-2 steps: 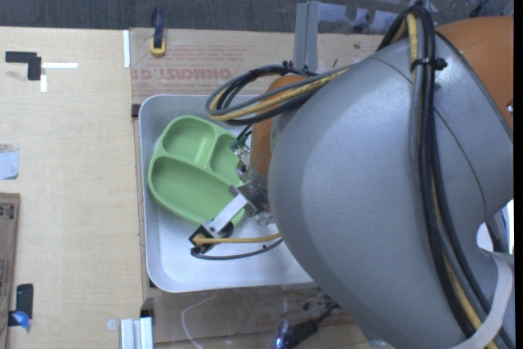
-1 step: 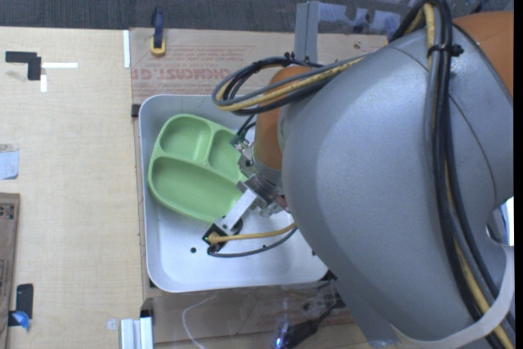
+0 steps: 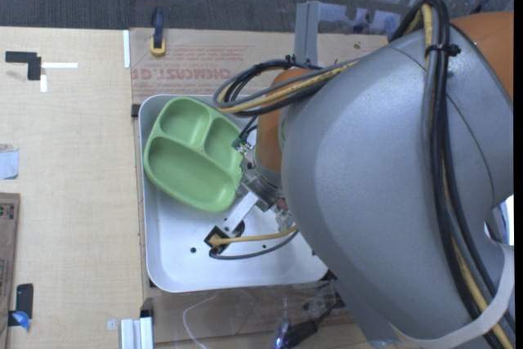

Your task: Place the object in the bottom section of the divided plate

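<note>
Shows a green divided plate (image 3: 192, 163) lying at the far left of a white bin (image 3: 167, 270), its visible sections bare. Shows a grey arm (image 3: 384, 192) reaching in from the right, with the gripper (image 3: 260, 190) just beside the plate's right rim. Cannot tell whether released or clenched, nor where the object lies. Seems to leave the placing itself undone.

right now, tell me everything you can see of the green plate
The green plate is light green and plastic-looking, with rounded corners and raised ridges dividing one large section from two smaller ones, all empty where visible. It lies in the upper left corner of the white bin, at its left wall. The arm hides its right edge.
</note>
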### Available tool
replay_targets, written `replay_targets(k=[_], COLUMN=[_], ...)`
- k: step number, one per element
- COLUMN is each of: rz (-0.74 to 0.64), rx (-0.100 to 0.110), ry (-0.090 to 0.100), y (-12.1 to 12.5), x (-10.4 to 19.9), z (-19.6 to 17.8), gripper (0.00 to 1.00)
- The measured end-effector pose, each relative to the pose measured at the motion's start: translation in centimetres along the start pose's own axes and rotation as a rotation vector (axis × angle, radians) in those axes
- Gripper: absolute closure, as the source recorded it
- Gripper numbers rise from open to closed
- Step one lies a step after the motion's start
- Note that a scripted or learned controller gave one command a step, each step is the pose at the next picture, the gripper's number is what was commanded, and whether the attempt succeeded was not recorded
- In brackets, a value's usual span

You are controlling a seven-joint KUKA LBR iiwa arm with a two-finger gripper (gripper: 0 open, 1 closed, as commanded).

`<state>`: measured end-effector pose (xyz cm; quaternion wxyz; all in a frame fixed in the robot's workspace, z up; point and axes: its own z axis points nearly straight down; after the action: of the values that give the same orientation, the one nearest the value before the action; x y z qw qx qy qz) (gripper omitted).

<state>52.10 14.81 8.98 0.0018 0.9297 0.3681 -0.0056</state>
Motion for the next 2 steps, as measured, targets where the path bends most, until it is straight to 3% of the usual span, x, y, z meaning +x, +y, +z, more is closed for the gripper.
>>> replay_targets(k=[1, 2], rz=[0.039, 0.035], rx=[-0.009, -0.007], ry=[0.015, 0.010], y=[10.10, 10.13], x=[7.05, 6.95], z=[-0.48, -1.37], gripper=[0.00, 1.00])
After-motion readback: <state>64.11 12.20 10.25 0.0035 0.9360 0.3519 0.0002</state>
